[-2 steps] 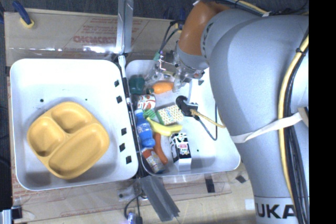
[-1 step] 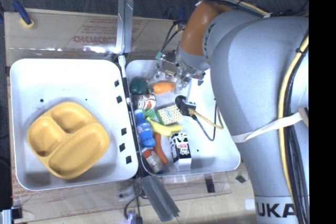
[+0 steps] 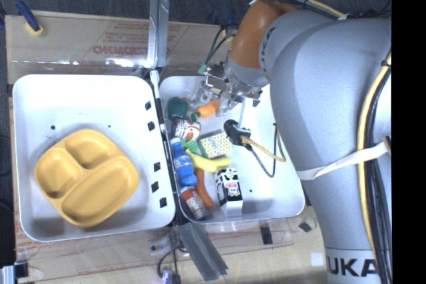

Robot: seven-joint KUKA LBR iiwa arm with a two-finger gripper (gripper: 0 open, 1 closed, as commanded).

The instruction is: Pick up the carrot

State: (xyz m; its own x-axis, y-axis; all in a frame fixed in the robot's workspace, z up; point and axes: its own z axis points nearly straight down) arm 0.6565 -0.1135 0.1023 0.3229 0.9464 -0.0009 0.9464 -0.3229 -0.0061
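Camera view: the smooth orange carrot point(image 3: 208, 108) lies at the upper middle of the frame, in the glossy right bin point(image 3: 283, 199). The gripper point(image 3: 214, 91) hangs directly above it, the bulky grey arm point(image 3: 319, 96) bent downward from the right; jaw state cannot be told. A yellow compartment tray point(image 3: 85, 176) sits in the left bin point(image 3: 40, 93).

Two bins sit side by side on the bench, the left bin point(image 3: 26, 143) at nine o'clock of the right bin point(image 3: 283, 199). A divided tray point(image 3: 85, 176) lies in the left bin, toward its seven o'clock corner. In the right bin, things crowd along the nine o'clock wall: a bottle point(image 3: 182, 163) lies there, a banana point(image 3: 208, 161) at its three o'clock, a small carton point(image 3: 230, 191) toward five o'clock. The carrot point(image 3: 208, 108) lies near the bin's twelve o'clock end, with the gripper point(image 3: 223, 91) just above it.
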